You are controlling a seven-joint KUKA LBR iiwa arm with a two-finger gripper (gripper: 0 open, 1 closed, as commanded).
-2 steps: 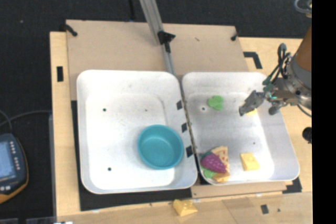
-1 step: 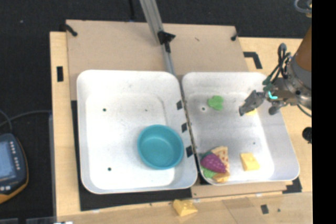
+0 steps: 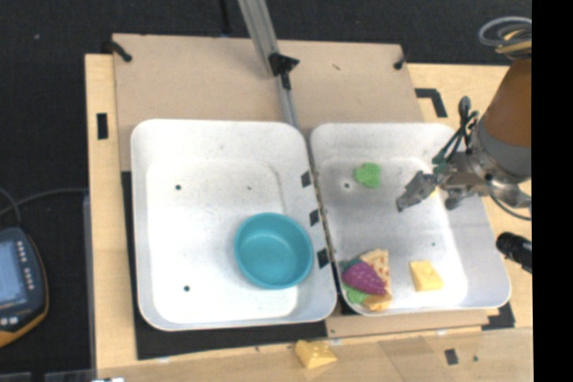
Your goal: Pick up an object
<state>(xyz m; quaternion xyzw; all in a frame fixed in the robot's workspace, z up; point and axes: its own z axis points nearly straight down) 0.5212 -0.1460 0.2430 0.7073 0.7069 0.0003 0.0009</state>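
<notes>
Green piece point(image 3: 367, 174) lies left of hand point(image 3: 433, 192) — apart.

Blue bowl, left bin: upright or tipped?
Upright. The blue bowl sits in the left bin with its round rim facing up and its inside in view.

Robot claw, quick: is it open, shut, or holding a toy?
Gripper: open, holding nothing, above the right white bin, right of the small green toy.

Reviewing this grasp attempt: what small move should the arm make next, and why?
Probably shift toward the green object and descend. The gripper hovers over bare floor of the right bin with nothing between its fingers, and that object lies closest, apart from the others.
</notes>
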